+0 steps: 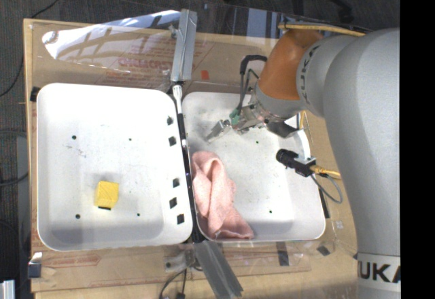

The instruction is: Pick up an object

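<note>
A pink cloth [216,197] is seen bunched against the left wall of the right bin [309,226], bare floor open beside it. The gripper [221,129] is placed near the far wall, apart from it; its state cannot be told. A yellow block [107,194] lies in the left bin [47,155].

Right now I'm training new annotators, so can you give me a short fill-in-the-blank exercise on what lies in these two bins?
1. The yellow block lies in the ____ bin of the view.
2. The cloth in the other bin is ____ in colour.
3. The cloth rests against that bin's ____ wall.
4. The pincer hovers over the bin holding the ____.

Missing words: left; pink; left; cloth
</note>
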Robot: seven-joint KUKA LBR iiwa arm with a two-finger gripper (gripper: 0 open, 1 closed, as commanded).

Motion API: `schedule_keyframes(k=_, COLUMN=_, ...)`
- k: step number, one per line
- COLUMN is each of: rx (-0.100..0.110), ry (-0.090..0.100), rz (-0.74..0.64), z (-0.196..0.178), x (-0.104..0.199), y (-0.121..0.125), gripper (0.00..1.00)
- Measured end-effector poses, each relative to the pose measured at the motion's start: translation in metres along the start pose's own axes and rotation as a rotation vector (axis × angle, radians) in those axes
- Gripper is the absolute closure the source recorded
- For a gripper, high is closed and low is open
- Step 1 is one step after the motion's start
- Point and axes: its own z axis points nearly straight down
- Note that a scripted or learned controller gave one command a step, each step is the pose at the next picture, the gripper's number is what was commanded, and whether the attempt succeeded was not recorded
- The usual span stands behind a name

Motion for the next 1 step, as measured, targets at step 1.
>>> schedule_keyframes(k=1, rx=-0.005, ry=-0.003, rz=-0.246, z=-0.0011, x=0.0191, y=0.0232, gripper=0.0)
